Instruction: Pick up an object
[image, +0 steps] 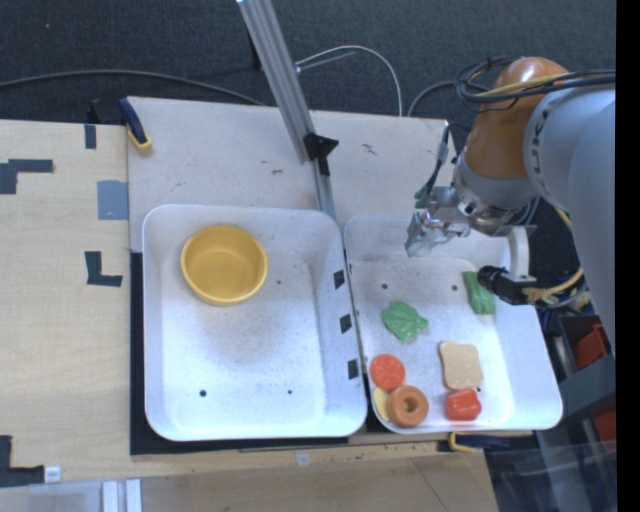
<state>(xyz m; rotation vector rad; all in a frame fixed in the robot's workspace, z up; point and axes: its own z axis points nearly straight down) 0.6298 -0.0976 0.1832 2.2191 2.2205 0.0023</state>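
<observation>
My gripper (425, 238) hangs over the back of the right bin (520, 345), near its far rim, with nothing visible between its fingers. In that bin lie a green leafy piece (403, 320), a green pod-shaped piece (478, 293) by the right wall, a slice of toast (460, 364), a red-orange tomato (387, 372), an orange ring-shaped donut (408, 405) and a red block (462, 404). The leafy piece sits below and slightly left of the gripper. A yellow bowl (224, 263) stands in the left bin (240, 400).
A slanted metal pole (288, 90) runs down to a black clamp at the back between the bins. Cables loop behind the arm at the upper right. A blue and yellow tool (135, 124) lies at the bench's back left corner.
</observation>
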